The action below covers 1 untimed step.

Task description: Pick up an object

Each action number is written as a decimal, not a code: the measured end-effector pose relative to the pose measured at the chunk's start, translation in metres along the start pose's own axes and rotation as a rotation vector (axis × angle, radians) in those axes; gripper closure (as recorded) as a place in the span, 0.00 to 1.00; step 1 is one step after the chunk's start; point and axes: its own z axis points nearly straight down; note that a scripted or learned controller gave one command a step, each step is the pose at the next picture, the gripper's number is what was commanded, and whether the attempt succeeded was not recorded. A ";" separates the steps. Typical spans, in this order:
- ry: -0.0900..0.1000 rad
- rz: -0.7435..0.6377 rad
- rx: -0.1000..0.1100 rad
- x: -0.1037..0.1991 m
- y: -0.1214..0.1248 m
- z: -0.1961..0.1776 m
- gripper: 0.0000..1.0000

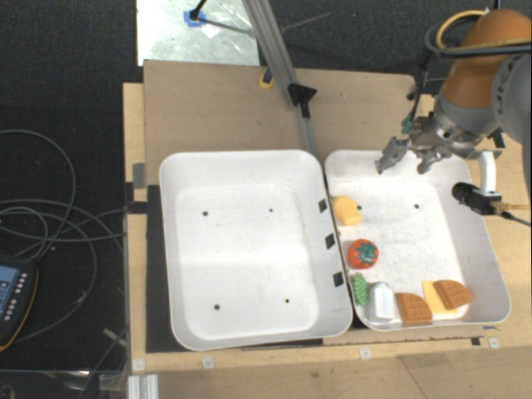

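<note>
Gripper: the gripper (408, 161) hangs over the far edge of the right bin (478, 248), its two grey fingers spread apart with nothing between them.
Nearest object: a rounded yellow piece (347, 210), smooth and lemon-like, lies against the bin's left wall, well apart from the fingers, nearer the camera and to their left.
Tomato: a glossy red round tomato (362, 253) with a green top sits just beyond the yellow piece, nearer the camera.
Front row: a bumpy green piece (359, 288), a shiny silver can (381, 301) lying down, a brown ridged waffle square (413, 307), and a second waffle piece (453, 293) resting on a flat yellow slab (438, 304) crowd the near wall.
Left bin: a shallow matte white tray (241, 248) with rounded corners and small dark dots on its floor.
Bench: flat brown board (216, 106).
</note>
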 end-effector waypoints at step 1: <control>0.001 -0.002 0.001 0.003 0.002 0.056 0.00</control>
